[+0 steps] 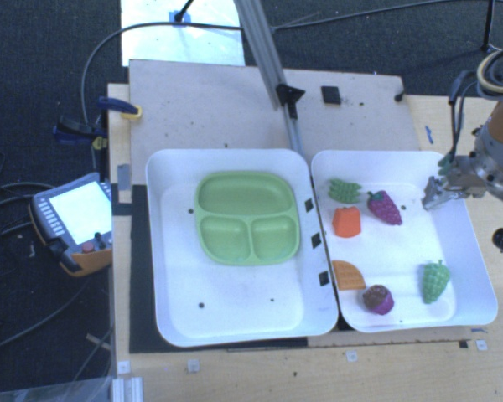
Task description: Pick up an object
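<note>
Hovering at right bin's (478, 249) far right rim, gripper (434, 196), jaw state indiscernible; nearest item: purple grape bunch (384, 207), just left, lying diagonally.

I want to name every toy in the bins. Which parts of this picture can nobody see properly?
- Gripper in the camera view: too small and blurry to read closely.
- Arm: cut off by the right edge.
- Dark purple toy: too small to name; it touches the orange slice.
- Handheld screen: glare whitens it.
- Right bin: its near right corner is cut by the edge.
</note>
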Controlling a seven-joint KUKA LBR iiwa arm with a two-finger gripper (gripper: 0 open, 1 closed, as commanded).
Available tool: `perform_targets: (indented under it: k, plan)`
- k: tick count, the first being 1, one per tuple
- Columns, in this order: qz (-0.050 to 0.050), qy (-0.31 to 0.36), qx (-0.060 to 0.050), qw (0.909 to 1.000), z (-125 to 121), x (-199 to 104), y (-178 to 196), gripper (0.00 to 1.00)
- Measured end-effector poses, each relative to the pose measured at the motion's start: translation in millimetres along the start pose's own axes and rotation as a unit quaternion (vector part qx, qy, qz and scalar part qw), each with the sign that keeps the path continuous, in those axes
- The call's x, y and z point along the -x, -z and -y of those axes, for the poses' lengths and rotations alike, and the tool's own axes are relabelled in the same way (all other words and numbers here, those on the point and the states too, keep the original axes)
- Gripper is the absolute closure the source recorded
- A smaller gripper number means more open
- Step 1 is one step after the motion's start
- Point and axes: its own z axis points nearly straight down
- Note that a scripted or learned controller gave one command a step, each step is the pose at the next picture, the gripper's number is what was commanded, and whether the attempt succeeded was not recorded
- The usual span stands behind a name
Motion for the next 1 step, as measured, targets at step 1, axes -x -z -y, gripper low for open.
perform_targets:
  k: [1]
  plan:
    - [-0.001,0.002,-0.001,1.0000,-3.9,-44.4,3.6,1.00]
